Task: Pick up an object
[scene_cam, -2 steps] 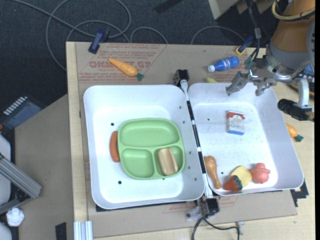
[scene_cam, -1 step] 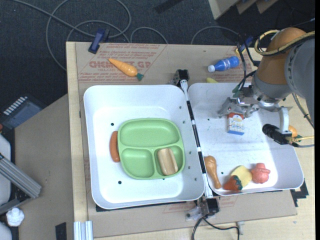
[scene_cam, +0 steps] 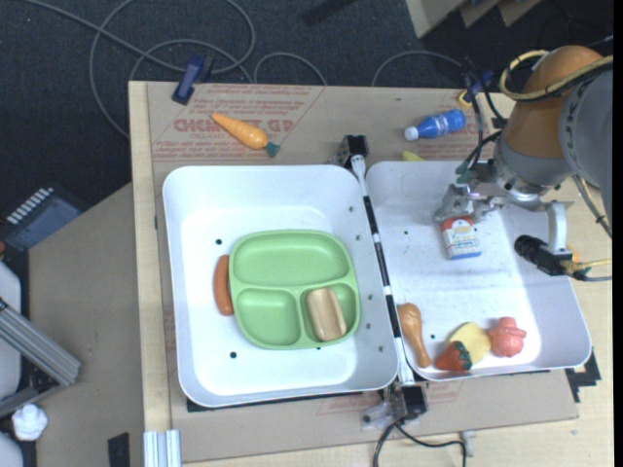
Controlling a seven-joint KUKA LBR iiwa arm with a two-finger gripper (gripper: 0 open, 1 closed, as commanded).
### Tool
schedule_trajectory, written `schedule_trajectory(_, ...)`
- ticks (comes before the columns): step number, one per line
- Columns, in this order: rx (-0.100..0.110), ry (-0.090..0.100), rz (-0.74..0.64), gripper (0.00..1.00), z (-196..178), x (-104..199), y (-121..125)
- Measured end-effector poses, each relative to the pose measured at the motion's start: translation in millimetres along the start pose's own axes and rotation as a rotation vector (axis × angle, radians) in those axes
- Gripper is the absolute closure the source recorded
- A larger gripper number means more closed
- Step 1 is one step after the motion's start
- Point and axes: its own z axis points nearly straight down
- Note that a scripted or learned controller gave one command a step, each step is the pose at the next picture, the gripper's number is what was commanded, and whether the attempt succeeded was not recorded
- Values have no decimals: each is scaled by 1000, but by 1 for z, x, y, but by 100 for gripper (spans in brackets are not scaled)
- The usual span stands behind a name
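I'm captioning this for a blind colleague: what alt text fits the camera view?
A grey robot arm's gripper hovers over a small carton in the right white bin, which also holds toy food along its near edge. The left bin holds a green divided tray with a bread roll in one compartment.

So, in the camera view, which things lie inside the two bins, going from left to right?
Sausage → green tray → bread roll → drumstick → small carton under the gripper → pink toy.
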Motion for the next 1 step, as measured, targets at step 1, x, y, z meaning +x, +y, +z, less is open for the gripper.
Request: schedule_trajectory(1, 2, 2, -1, 100, -58, 48, -21)
